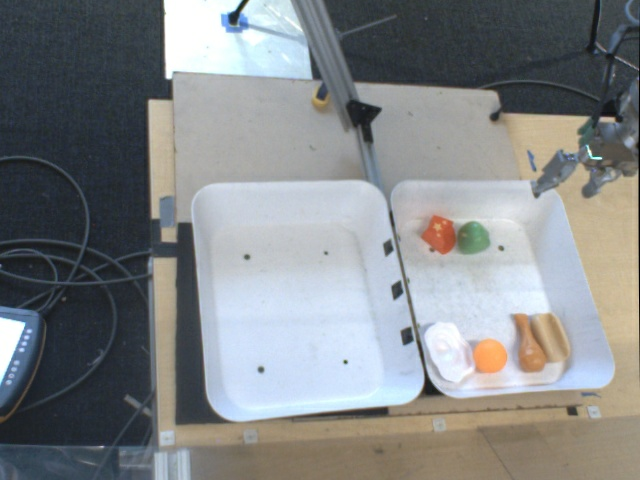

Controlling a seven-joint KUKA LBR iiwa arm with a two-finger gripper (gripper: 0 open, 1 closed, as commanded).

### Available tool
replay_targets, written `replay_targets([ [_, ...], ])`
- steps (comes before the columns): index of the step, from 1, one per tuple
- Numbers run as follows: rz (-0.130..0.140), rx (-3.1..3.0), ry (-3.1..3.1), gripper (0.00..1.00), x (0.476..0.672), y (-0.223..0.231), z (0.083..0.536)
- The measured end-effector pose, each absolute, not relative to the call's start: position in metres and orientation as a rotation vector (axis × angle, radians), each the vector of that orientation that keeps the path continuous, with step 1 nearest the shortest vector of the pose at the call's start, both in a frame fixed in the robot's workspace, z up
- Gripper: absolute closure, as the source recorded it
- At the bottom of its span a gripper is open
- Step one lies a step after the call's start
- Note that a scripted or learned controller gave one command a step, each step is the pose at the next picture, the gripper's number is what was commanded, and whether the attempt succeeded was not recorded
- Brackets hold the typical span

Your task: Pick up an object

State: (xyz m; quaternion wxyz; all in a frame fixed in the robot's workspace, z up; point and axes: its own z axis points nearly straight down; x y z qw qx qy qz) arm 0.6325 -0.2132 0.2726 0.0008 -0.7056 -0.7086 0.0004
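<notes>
Above the far right corner of the right-hand shallow white bin (575,258): grey two-finger gripper (578,175), fingers spread apart, nothing between them, hanging just outside the bin's rim

Step in hand, by judgement: approach stage of the pick; no object chosen or touched yet. The next move would call for carrying the gripper inward over the bin, settling on one target, and lowering with the fingers either side of it

Contents of the right-hand bin, placed from that bin:
- red angular block (438,234), far half, toward the inner wall
- green round ball (473,238), touching or just beside the red block, on its outer side
- white crumpled soft item (447,351), near inner corner
- orange round ball (490,356), just beside the white item
- brown drumstick-shaped toy (528,345), near outer corner
- tan bun-shaped toy (551,335), close alongside the drumstick

Likeliest candidates, by judgement: the red block and green ball, nearest the gripper, though their closeness may crowd a finger

Left-hand shallow white bin (215,268), adjoining the right-hand bin's inner wall: bare floor with small dark holes
</notes>
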Motion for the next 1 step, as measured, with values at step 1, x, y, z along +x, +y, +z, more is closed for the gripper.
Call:
replay_targets([
  [1, -0.001, -2.216, -2.231, 0.00, 0.6332, -0.2130, 0.2754],
])
